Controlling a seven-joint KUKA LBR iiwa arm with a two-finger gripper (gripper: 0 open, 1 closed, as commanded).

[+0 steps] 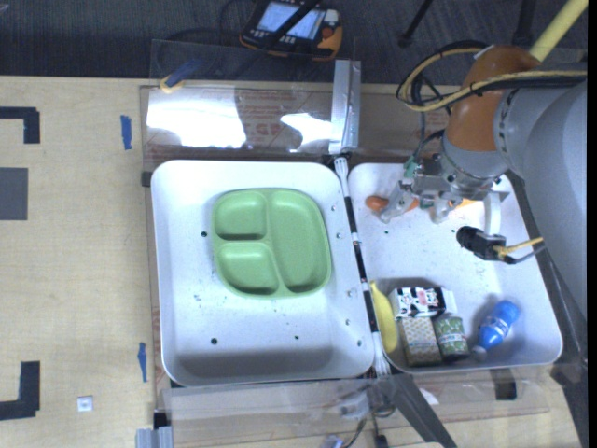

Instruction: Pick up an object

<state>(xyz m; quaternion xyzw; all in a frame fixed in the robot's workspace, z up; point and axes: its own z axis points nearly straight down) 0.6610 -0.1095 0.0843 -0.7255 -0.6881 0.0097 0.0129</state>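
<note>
**Gripper hanging low over the right bin's far end**

The gripper [422, 203] is hovering in the right bin [536, 292], fingers spread apart and clamping nothing. A small orange object [375, 203] is lying just beside its left fingertip; whether they are touching is unclear. A blue bottle [496, 325], yellow banana [383, 317] and small boxes [422, 314] are sitting along the near wall. A green divided plate [271, 241] is resting in the left bin [177, 250].

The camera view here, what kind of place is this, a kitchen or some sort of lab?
Most likely a robotics lab, not a kitchen: a grey arm reaches over two white bins, a handheld control pendant lies behind them, and blue tape marks dot the bench.
</note>
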